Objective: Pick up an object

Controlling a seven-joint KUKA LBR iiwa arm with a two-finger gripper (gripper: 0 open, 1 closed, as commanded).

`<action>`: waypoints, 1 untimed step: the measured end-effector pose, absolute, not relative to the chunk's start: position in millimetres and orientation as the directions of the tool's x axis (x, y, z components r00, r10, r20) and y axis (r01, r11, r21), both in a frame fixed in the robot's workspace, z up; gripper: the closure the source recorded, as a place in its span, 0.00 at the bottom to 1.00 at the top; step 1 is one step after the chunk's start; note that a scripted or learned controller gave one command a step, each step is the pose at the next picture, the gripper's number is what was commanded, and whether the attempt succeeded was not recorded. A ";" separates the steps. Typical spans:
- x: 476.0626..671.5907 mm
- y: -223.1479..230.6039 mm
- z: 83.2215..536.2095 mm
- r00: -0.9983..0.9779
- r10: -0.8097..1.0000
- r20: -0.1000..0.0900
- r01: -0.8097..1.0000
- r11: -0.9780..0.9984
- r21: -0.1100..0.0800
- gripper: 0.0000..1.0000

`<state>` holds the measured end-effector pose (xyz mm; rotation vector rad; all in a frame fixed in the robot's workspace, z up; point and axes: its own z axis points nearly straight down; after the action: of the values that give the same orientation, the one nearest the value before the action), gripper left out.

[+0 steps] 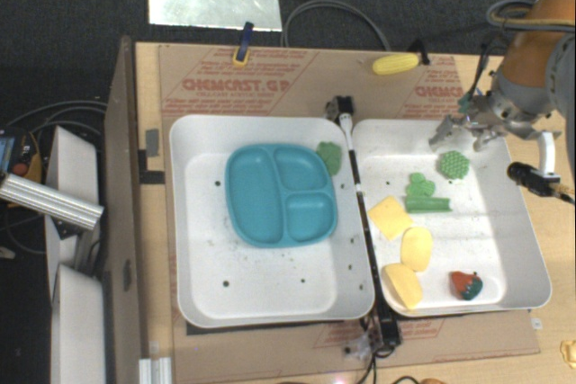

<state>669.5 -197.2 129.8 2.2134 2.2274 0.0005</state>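
The arm [540, 40] comes in from the far right, its orange band uppermost. The gripper [470, 129] points down and left, jaws spread apart, holding nothing.

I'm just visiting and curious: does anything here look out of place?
Mostly tidy. One small dark green piece lies off the blue divided plate, wedged between its rim and the left white bin's wall.

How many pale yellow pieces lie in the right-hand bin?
3, all in the right bin's near-left part: one yellow piece beside the green toy, a second just below it, a third at the front corner. None looks hidden.
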 end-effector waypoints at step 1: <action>639.7 -181.6 170.0 -0.002 1.000 -0.001 1.000 0.002 0.004 0.00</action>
<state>639.7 -181.6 170.0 2.2172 2.2212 0.0035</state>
